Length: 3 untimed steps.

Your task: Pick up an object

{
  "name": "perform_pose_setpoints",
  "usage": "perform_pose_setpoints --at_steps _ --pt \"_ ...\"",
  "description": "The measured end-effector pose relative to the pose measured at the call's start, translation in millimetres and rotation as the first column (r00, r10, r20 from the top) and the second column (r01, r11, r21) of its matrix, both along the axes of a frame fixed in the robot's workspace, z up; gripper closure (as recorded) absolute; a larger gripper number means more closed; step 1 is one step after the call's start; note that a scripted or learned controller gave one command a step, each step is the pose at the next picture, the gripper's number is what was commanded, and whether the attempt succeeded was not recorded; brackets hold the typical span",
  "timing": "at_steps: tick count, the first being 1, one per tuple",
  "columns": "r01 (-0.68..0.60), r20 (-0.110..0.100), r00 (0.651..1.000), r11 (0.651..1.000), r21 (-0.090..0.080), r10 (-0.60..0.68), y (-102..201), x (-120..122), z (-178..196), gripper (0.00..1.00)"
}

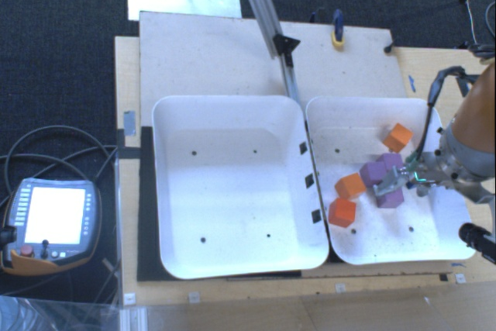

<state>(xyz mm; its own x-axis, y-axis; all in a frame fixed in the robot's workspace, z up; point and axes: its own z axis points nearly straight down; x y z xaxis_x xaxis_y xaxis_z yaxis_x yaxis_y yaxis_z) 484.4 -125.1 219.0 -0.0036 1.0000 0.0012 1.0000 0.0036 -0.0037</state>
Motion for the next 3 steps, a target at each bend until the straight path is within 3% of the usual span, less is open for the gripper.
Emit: perform_pose_setpoints --at_steps 1,3 --pt "0.001 0.005 1.000 1.000 -0.001 -0.001 0 1 2 0.00" --pt "0.003 -0.001 1.000 1.000 0.000 -0.003 -10 1 -94 0.00"
